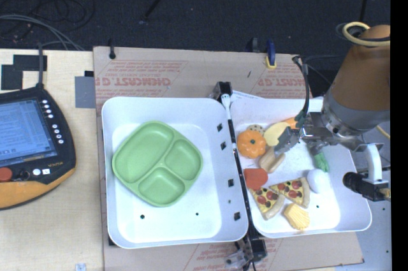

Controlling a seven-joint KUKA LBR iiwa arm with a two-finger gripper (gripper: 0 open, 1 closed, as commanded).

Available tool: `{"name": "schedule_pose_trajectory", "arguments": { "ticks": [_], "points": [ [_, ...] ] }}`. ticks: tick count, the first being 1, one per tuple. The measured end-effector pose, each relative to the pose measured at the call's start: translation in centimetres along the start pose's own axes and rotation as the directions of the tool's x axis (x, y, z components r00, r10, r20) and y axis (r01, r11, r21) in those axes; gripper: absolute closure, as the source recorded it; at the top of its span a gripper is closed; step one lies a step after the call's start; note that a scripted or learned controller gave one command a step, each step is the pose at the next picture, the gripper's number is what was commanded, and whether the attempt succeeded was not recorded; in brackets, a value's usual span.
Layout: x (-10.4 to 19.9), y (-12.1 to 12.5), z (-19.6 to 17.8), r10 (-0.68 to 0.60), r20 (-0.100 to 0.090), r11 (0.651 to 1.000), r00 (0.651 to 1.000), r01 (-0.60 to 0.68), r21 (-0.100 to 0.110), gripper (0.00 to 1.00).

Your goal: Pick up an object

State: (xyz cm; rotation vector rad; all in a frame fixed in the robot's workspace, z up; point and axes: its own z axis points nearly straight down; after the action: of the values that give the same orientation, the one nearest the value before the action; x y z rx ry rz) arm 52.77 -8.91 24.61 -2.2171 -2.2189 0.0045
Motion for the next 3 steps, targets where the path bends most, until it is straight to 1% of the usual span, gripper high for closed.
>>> {"name": "schedule_pose_trajectory", "arguments": {
  "ticks": [1, 2, 3],
  "points": [
    [0.0, 7.0, 14.1, 0.001, 0.000, 1.000, 1.000, -0.001, -0.003, 0.00],
    [-0.5, -1.8, 15.6, 0.001, 0.005, 1.000, 1.000, -0.001, -0.015, 0.00],
    [-0.6, -4.8, 15.5, -0.001, 0.005, 1.000, 1.000, 0.001, -0.018, 0.00]
  ]
}}
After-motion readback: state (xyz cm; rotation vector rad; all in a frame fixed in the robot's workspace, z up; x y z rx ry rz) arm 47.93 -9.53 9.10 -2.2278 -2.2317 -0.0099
